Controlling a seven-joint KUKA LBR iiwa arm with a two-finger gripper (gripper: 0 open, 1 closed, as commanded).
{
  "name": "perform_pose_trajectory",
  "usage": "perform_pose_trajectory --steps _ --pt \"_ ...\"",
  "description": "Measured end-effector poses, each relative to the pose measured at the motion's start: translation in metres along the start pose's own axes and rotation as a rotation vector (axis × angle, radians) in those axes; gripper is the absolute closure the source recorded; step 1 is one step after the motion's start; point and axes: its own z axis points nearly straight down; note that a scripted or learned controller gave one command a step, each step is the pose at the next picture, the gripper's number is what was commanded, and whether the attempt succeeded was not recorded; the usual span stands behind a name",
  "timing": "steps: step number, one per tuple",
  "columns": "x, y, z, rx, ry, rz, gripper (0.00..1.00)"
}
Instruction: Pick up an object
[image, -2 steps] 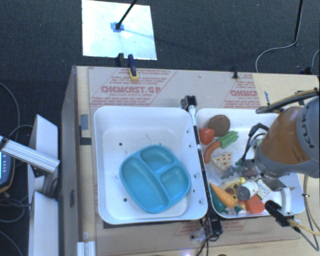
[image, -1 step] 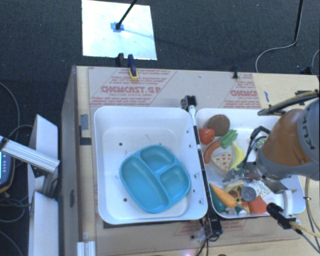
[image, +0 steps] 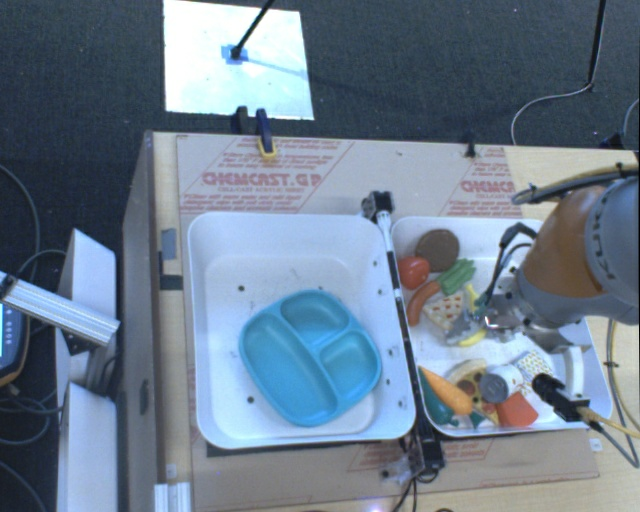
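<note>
The right bin (image: 590, 395) holds several toy foods: a brown round piece (image: 437, 246), a red tomato (image: 413, 270), a green pepper (image: 458, 275), a reddish sausage (image: 422, 296), a pale holed cheese piece (image: 443, 308), an orange carrot (image: 447, 392), a small can (image: 496, 382) and a red-orange wedge (image: 516, 410). My gripper (image: 466, 326) reaches in from the right and hangs low over the middle of this bin, just by the cheese piece and a yellow piece (image: 472, 341). The arm's orange band (image: 558, 250) sits above it and hides part of the bin.
The left bin (image: 215, 300) holds a blue divided plate (image: 310, 355). A black-and-white rod (image: 390, 255) lies along the wall between the two bins. Cardboard covers the bench around the bins, and cables run off at the right.
</note>
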Motion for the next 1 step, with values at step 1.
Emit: perform_pose_trajectory --steps 1 --pt "0.02 -0.0451 0.0003 0.002 0.001 0.001 0.0"
